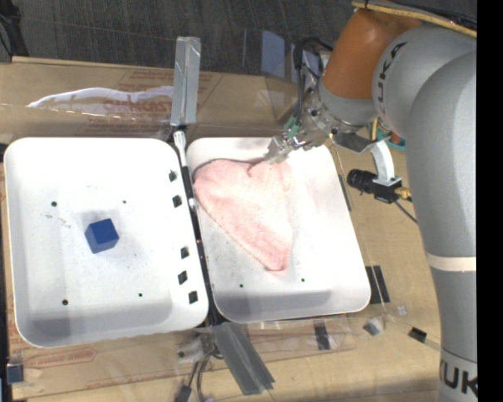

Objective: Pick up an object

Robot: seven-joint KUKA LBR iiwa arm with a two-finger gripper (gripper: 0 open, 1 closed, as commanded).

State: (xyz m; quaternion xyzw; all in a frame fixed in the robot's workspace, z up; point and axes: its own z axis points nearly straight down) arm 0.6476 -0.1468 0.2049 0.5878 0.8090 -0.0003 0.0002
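Fingers (pixel 278 152) of the two-finger gripper (pixel 283 147) meet the far corner of the pale pink terry cloth (pixel 247 208) and appear pinched shut on it. That corner is drawn up into a narrow peak that ends between the tips, though the contact is small in this view.

The cloth lies in a shallow white plastic bin (pixel 352 258). Its body spreads from the raised corner down towards the near wall of that bin, and most of the fabric rests on the bin floor. The grey arm (pixel 440 141), with its orange band (pixel 360 48) above the wrist, descends to the cloth's far corner from the side away from the second bin.

A small blue cube (pixel 102 234) sits well apart from the cloth, alone near the middle of the second shallow white bin (pixel 33 191), beyond the divider that runs along the cloth's edge. Both bins stand on the brown cardboard-covered worktop (pixel 84 90), which extends behind the cloth.

Progress, as judged from this view: the approach and the closing of the grip on the cloth look complete, and the lift is at most just begun, since only the gripped corner is off the floor. What is left is to raise the cloth clear of its bin. A hold on so little fabric could slip as the weight of the hanging cloth comes onto it.
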